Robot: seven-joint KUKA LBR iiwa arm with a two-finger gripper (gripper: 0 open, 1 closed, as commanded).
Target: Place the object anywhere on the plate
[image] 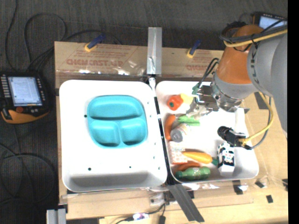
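Gripper mine, over right bin; finger state I cannot tell; toy food heaped just beside and below it; teal plate well left in left bin; dark carpet, pendant far left.

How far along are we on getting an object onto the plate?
Nothing looks done: the turquoise plate in the left bin has nothing on it. In hand: the gripper is low in the right bin, over the toys near the green piece; I cannot tell if it has grasped anything. Left: secure an object, carry it across, set it on the plate.
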